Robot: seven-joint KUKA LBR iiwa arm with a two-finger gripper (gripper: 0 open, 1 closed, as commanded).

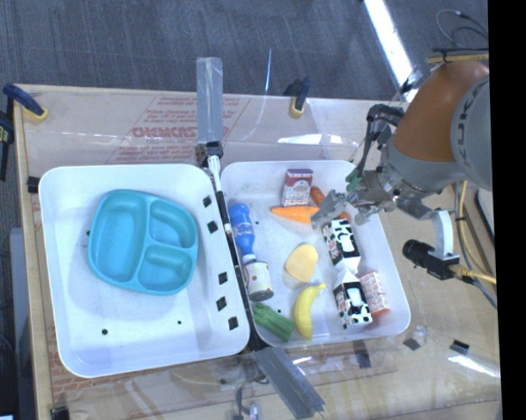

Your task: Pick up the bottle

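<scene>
From above I see my gripper (339, 207) low over the right bin (395, 278), just by the carrot (294, 214) and a cow-print carton (341, 242). It may be slightly open, but I cannot tell. The blue bottle (240, 227) lies by the bin's left wall, well apart, untouched.

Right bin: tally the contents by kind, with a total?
Cow-print cartons: 2
Blue bottle: 1
Small jar: 1
Red box: 1
Red-and-white pack under the lower carton: 1
Carrot: 1
Lemon: 1
Banana: 1
Green vegetable, likely a cucumber: 1
Total: 10
</scene>
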